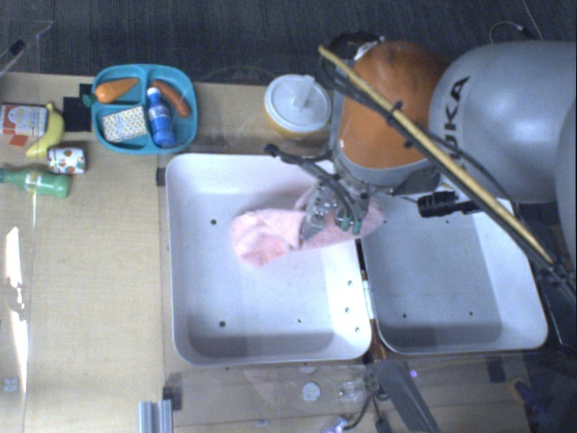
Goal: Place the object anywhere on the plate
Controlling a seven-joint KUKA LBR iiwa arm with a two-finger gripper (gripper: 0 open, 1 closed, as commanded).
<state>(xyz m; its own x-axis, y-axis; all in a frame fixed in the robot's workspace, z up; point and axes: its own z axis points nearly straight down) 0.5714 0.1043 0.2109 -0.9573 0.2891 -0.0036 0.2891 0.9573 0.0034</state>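
A: Item count, bench. We are seeing 2 white bins side by side: the left bin point(207, 323) and the right bin point(469, 323).

B: Contents of the left one?

A: We are counting 1 pink cloth point(270, 234), lying crumpled in the upper middle, stretching towards the divide between the bins. We are not making out a plate in either bin.

B: Arm?

A: 1 grey arm point(505, 115) with 1 orange band point(388, 106), reaching in from the right. Its gripper point(326, 216) is sitting over the cloth's right end, touching or just above it. We cannot tell how far the pincer is parted, nor whether it is gripping the cloth.

B: Outside the bins?

A: We are logging 1 blue divided tray point(185, 106) of toy food at upper left, 1 lidded cup point(297, 105) behind the left bin, 1 banana point(47, 133), 1 small can point(66, 160), 1 green bottle point(38, 182) and 1 small carton point(20, 120) along the left edge.
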